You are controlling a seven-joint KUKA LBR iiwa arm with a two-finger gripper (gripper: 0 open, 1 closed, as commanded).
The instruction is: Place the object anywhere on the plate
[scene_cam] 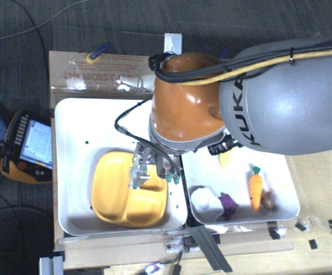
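The pincer [151, 173] hangs low over the left bin [74, 153], above the right part of the yellow plate [128, 196]. Whether it is wide or narrow I cannot tell, because the orange band [186, 105] of the arm hides much of it and its metal parts are blurred. The plate lies in the lower half of the left bin and is divided into compartments.

In the right bin [289, 202] there are the objects: an orange carrot [256, 191] with a green top stands near the right wall, a small brown thing [267, 199] is just beside it, and a white object [206, 202] touches a purple one [229, 205] at the lower left corner. A yellow piece [225, 156] shows under the arm.

On the surface to the left of the bins lies a handheld controller [28, 148] with a screen.
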